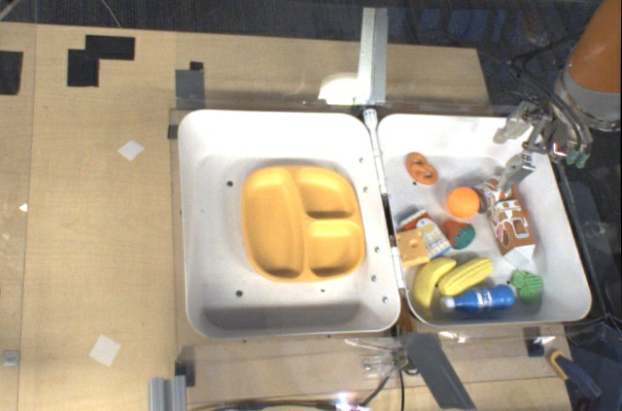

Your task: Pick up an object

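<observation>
My gripper (515, 152) hangs over the upper right part of the right bin (457, 132), open, with nothing between its fingers. One fingertip (508, 129) is near the bin's back wall. The other points down toward a brown and white carton (510, 222). An orange ball (464, 201) lies just left of the carton. A brown pretzel-shaped piece (421, 167) sits farther left. Lower in the bin are an orange and white box (418, 239), a small dark green piece (464, 235), two yellow bananas (450, 276), a blue bottle (481, 300) and a green knobbly piece (526, 284).
The left bin (209, 205) holds a yellow divided tray (299, 221). A metal post (373, 59) stands behind the seam between the bins. The grey arm with its orange band (595, 59) comes in from the upper right.
</observation>
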`<control>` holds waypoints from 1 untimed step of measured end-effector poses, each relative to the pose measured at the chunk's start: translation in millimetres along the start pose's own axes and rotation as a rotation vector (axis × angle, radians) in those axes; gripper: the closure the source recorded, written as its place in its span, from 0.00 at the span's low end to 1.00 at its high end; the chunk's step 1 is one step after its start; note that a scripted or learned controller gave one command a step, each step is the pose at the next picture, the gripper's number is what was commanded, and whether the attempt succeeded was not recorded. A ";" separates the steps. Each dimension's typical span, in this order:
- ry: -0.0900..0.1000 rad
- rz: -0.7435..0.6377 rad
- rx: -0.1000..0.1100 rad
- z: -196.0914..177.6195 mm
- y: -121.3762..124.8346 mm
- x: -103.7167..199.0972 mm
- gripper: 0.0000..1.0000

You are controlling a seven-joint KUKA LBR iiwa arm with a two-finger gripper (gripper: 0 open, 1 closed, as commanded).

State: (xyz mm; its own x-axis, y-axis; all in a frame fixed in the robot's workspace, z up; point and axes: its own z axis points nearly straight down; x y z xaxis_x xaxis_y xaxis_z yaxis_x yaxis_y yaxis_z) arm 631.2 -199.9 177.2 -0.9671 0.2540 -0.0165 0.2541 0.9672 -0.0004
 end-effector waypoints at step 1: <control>0.012 0.343 0.001 62.6 9.4 -22.0 0.00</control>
State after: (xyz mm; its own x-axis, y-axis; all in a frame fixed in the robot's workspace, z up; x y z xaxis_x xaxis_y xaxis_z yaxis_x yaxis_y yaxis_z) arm 655.9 -196.7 115.0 -0.8253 0.5647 -0.0041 0.5647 0.8253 0.0026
